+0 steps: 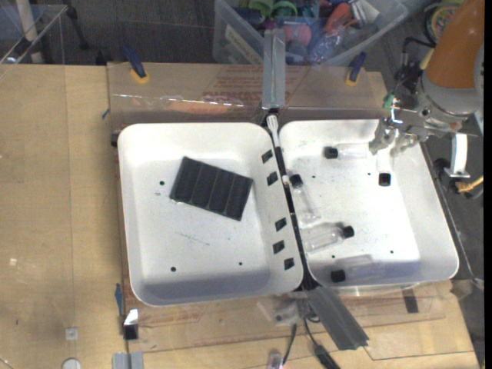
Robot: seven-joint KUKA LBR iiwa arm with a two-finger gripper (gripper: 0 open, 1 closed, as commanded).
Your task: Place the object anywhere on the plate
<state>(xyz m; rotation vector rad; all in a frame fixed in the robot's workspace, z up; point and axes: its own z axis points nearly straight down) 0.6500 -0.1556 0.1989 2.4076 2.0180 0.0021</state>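
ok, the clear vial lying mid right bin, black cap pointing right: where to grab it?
Probably from straight above, closing across the vial at its clear body, just left of the cap. It lies flat on its side, so its narrow width is the only graspable span.

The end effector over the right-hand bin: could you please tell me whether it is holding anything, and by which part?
It cannot be told: the end effector hangs over the right bin, too small and blurred to show anything held.
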